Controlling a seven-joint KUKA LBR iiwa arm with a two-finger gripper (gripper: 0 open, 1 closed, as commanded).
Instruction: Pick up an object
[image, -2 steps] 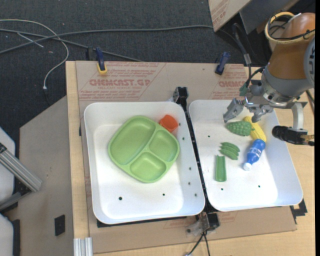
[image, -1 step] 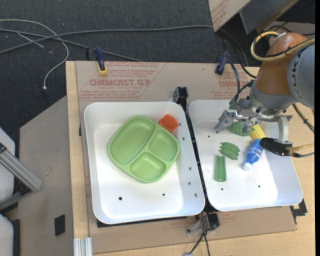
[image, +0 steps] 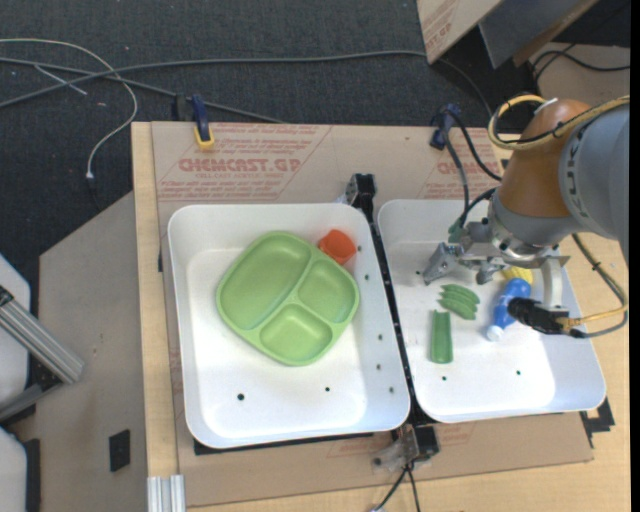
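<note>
Two white bins sit side by side on the bench: a left bin (image: 200, 400) and a right bin (image: 560, 385).

The left bin holds two things: one green divided plate (image: 288, 297) near its middle, and one orange piece (image: 338, 245) touching the plate's far right edge.

The right bin holds four things: two green pieces, one a ridged pod (image: 459, 299) near the middle and one a straight stick (image: 441, 336) just beside it toward the near edge; one blue and white piece (image: 507, 307) to their right; and one yellow piece (image: 520, 274), mostly hidden under the arm.
</note>
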